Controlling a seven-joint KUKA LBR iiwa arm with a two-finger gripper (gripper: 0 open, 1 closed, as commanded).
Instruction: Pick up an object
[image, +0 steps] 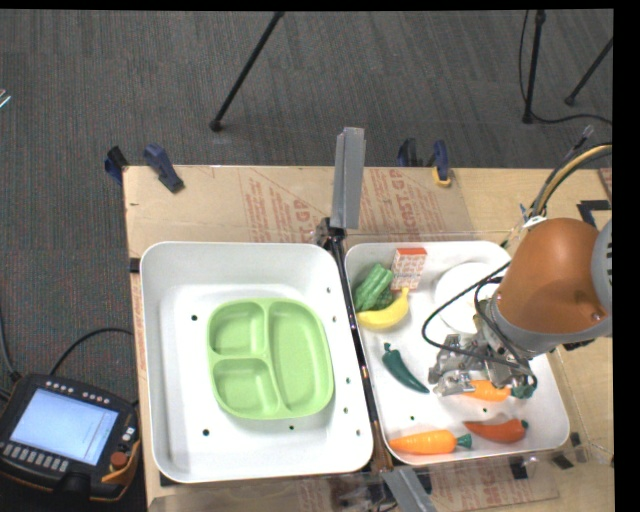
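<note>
The right bin (440, 248) holds several toy foods. My gripper (468, 378) is low in its right half, under the orange wrist band (555, 285). A small orange piece (490, 392) lies right against the gripper's lower side; whether it is held is hidden. A carrot (425, 441) and a red chilli (495, 431) lie along the near wall. Just left of the gripper is a dark green pepper (403, 370). A banana (385, 315), a green cucumber (374, 286) and a small red-and-white box (408, 266) sit at the far left.
A white dish (460, 285) lies at the back of the right bin, partly under the arm. The left bin (170, 300) holds a green divided plate (270, 358). A grey post (348, 180) stands behind the bins. A teach pendant (65, 430) rests at the lower left.
</note>
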